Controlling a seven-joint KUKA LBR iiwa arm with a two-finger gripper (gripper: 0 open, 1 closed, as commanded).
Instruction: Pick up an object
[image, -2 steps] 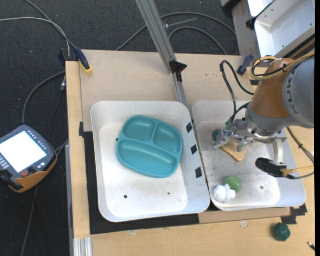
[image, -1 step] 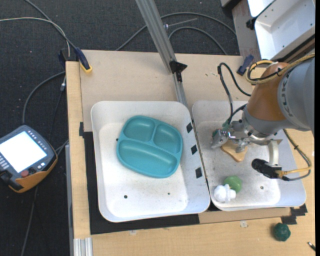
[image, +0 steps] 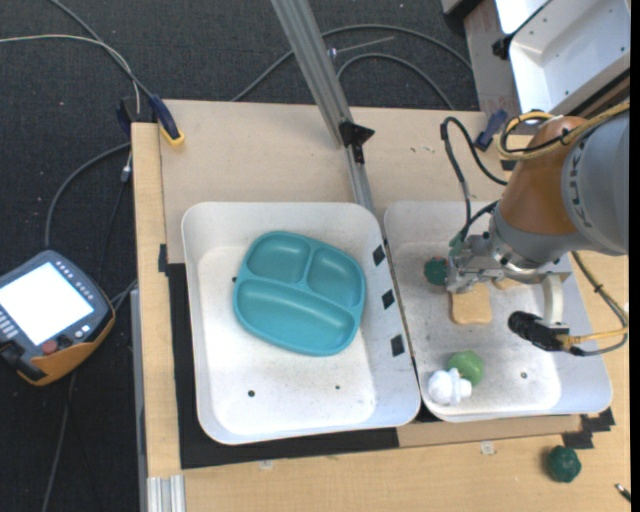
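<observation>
Here the end effector (image: 468, 283), its state unreadable, hangs over a tan block (image: 471, 309) in the right bin (image: 580, 385).

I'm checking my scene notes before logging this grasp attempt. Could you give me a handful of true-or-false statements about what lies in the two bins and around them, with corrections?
1. A teal divided plate lies in the left bin. True.
2. The tan block lies in the left bin. False: it lies in the right bin, just below the gripper.
3. A white object and a green object sit touching near the right bin's front edge. True.
4. The dark green ball rests inside the right bin. False: it sits on the bench outside the bin, near the front right corner.
5. A handheld screen unit lies on the floor left of the bench. True.
</observation>
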